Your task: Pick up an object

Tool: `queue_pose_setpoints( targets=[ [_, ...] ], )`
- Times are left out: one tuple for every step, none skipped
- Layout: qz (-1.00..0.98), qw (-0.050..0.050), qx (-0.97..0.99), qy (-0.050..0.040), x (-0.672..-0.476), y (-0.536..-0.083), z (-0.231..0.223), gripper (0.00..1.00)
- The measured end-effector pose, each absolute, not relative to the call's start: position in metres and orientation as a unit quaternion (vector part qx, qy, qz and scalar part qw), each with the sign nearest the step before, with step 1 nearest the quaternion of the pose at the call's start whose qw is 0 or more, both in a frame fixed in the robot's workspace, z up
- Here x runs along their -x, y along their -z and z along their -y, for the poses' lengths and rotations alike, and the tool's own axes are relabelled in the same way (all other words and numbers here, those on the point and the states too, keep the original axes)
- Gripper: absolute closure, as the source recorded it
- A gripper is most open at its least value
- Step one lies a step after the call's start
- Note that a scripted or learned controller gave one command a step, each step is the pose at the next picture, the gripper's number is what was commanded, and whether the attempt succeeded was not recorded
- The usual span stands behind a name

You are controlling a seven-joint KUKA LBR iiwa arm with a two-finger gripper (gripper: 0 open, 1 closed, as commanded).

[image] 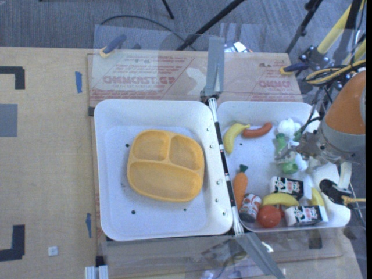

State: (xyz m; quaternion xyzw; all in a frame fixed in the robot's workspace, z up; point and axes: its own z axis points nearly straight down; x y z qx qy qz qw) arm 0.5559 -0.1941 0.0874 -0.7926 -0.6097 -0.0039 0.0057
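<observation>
The right bin (264, 112) holds several toy foods. A yellow banana (232, 136) and a red sausage (257, 131) lie at its far left. A carrot (240, 184), a small can (250, 206), a red tomato (269, 216), a second banana (280, 199) and two black-and-white cartons (287, 185) (304, 214) sit along its near side. My gripper (289, 151) hangs low at the bin's right, right over a green-and-white item (289, 167) and beside a white lump (287, 126). Its tips are hidden among these things.
The left bin (110, 173) holds a yellow three-compartment plate (166, 165). A divider rail (220, 161) separates the bins. The grey arm with its orange band (349, 109) comes in from the right, over the right bin's rim. Cables and stand legs lie behind the bins.
</observation>
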Motion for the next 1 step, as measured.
queue_pose_setpoints(
  targets=[
    [0.609, 0.001, 0.793, 0.0022, -0.5561, -0.0945, 0.1975, 1.0]
  ],
)
